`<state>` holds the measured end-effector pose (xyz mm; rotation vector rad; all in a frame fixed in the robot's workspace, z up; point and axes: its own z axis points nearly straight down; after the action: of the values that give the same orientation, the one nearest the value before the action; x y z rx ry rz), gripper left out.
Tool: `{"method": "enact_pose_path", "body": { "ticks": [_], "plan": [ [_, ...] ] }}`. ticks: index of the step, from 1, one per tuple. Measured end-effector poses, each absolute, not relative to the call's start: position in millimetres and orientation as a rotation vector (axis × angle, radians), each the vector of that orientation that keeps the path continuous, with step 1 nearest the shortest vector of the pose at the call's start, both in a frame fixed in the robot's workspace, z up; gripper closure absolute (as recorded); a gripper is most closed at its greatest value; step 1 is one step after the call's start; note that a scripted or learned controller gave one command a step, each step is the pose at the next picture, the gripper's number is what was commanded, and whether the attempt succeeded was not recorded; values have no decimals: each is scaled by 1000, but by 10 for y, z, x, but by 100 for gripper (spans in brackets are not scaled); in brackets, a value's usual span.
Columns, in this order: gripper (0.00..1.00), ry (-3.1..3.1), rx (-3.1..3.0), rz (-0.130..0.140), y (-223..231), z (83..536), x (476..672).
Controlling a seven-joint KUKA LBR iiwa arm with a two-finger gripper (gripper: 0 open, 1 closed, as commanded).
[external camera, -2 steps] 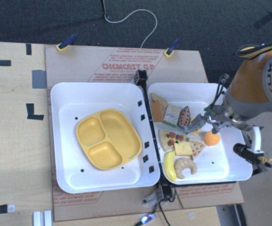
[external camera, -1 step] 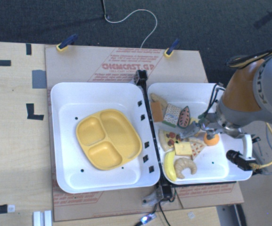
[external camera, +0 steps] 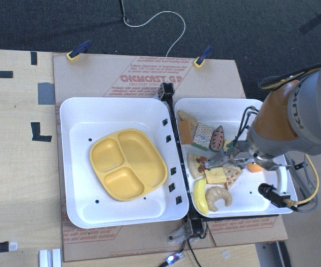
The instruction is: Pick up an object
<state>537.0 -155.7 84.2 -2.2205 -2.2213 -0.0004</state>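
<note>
Two white bins sat side by side on a desk (external camera: 15, 149) covered with cardboard. The left bin (external camera: 71, 166) held a yellow divided plate (external camera: 128, 163). The right bin (external camera: 243, 204) held a heap of toy food: a banana (external camera: 199, 198), a croissant (external camera: 218, 197), a pizza slice (external camera: 232, 175) and a small orange ball (external camera: 255, 168). The grey and orange arm (external camera: 285, 121) reached in from the right, its gripper (external camera: 222, 159) low over the pile beside the pizza slice; whether it was apart or together could not be told.

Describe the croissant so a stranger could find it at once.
Look at the right bin, the one the arm reaches into. Go to its near left corner, where the croissant lies beside a banana. It is the pale tan, curled pastry, unlike its smooth yellow neighbour.
</note>
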Motion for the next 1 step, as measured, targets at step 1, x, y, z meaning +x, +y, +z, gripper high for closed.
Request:
{"method": "enact_pose_path", "body": {
  "ticks": [1],
  "plan": [
    [100,-2225,-2217,-10,-1535,978,5393]
  ]
}}
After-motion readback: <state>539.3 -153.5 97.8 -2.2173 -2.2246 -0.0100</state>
